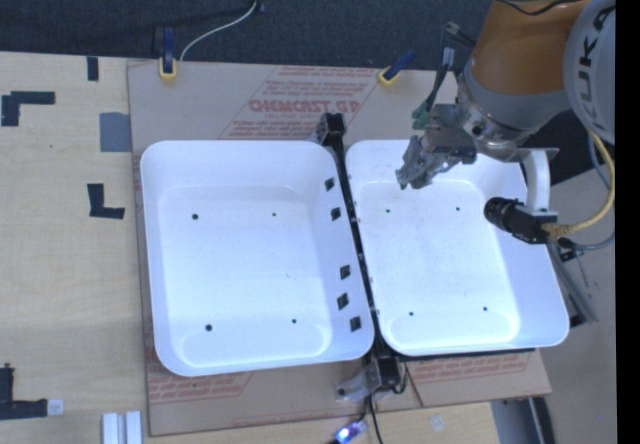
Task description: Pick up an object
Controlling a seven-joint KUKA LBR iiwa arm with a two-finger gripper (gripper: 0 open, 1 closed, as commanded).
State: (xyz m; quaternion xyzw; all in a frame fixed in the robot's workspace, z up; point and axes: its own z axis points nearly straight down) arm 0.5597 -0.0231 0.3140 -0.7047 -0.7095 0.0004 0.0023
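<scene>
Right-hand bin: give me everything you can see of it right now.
The right-hand bin is a shallow white tray, plastic by its look, with rounded corners and a raised rim. Four small dark dots mark its floor. It sits slightly rotated on a brown cardboard sheet, its left rim alongside the left bin with a black strip of clips between them. The gripper hangs above its far left corner; whether it touches the floor cannot be told.

Two white bins [160, 232] side by side, pincer [415, 177] above right bin [540, 322]
</scene>
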